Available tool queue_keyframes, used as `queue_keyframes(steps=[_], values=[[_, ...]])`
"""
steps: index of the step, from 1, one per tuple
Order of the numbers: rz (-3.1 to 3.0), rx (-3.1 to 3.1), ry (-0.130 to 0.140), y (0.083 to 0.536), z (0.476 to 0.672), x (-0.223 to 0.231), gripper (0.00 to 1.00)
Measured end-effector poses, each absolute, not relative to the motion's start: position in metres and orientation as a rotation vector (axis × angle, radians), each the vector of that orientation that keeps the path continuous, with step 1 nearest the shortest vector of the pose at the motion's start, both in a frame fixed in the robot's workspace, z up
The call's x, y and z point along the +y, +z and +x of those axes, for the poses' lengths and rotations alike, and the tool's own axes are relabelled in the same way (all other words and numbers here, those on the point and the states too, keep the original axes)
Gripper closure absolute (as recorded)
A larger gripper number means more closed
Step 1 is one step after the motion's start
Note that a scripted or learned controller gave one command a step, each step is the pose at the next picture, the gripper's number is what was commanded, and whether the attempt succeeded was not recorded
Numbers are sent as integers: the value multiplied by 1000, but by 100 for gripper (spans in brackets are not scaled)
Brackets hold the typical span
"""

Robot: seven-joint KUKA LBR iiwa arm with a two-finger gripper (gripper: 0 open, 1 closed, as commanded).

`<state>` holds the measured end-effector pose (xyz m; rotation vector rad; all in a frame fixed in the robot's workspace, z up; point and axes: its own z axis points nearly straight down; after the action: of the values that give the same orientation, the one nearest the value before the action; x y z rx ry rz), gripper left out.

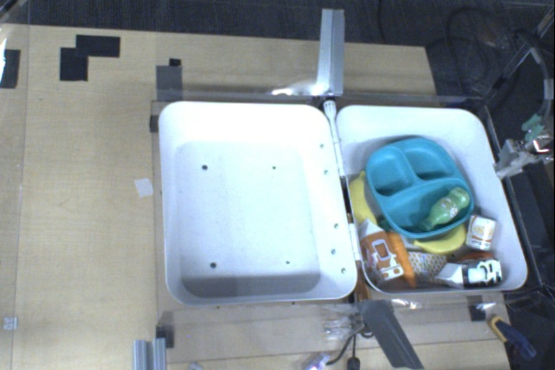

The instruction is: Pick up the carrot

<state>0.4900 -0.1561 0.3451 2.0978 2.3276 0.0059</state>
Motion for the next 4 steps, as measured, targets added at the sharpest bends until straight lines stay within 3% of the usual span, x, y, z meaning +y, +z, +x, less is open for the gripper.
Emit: queue_keyframes(steps=[1,2,3,4], values=[[1824,2548,4,324,489,-142,100],[1944,2463,2,229,488,-146,100],[2092,2334,7,335,489,-113,100],[2106,2325,2,285,532,-155,100]])
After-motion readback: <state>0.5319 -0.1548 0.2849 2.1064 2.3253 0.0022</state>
